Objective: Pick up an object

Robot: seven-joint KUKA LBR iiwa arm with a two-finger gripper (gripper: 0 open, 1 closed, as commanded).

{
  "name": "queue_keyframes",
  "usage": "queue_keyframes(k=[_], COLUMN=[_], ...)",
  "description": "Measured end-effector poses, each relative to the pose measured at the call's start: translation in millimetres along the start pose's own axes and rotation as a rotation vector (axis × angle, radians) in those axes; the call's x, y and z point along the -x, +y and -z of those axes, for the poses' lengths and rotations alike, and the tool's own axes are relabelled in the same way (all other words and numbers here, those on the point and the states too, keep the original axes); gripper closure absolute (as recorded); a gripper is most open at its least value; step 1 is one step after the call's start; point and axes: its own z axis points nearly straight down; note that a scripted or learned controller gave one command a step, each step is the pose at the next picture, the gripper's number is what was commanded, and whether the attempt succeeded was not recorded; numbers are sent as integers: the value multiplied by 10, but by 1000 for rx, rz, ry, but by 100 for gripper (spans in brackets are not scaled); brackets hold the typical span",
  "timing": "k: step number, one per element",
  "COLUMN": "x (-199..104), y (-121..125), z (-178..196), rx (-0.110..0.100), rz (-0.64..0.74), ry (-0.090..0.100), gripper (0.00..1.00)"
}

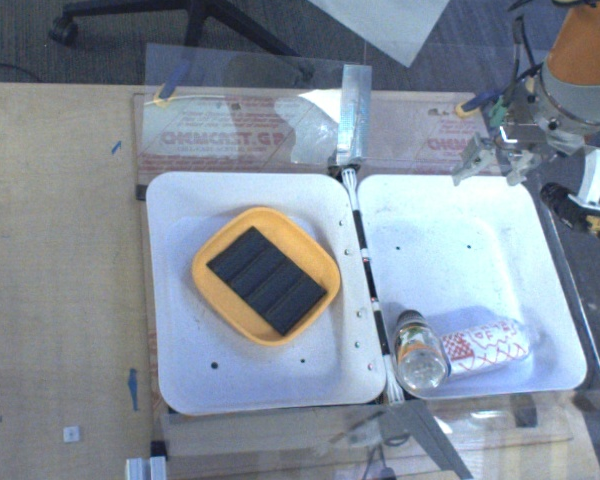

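Camera view, near edge of the bench first. Right bin (550,268): a clear bottle (460,350) lies on its side along the bin's near wall, cap end pushed into the near left corner against the divider between the bins. It has a red-and-white patterned label on the body. My read: it has rolled to the lowest, most enclosed spot, which leaves little room for fingers on the wall side.

Left bin (170,218): an orange-yellow dish (208,280) sits near the middle, turned diamond-wise to the bin's edges. A dark ribbed rectangular slab (267,281) lies flat inside it, contained by the dish's raised rim. Both are well apart from the bottle, with the divider between.

Far side: a strip of clear sheeting with reddish lettering lies along the bench beyond both bins, with a shiny upright piece (355,113) at the point where the bins meet.

Far right corner: the tool (495,158) hangs over the far rim of the right bin, below the orange band of the arm (580,48). Nothing is seen between its fingers. How far apart they stand, I cannot tell; the metal parts blur together at this slant.

Judgement: no pick started. The bottle is the closest candidate, being in the bin below the tool, at the opposite edge.
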Motion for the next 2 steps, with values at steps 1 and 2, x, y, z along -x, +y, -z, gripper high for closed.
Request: queue_keyframes(k=[1, 2], x=[-267, 159], y=[-936, -1640], z=[-491, -1016], rx=[-2, -2], rz=[-189, 184], ry=[1, 2], gripper=[0, 0])
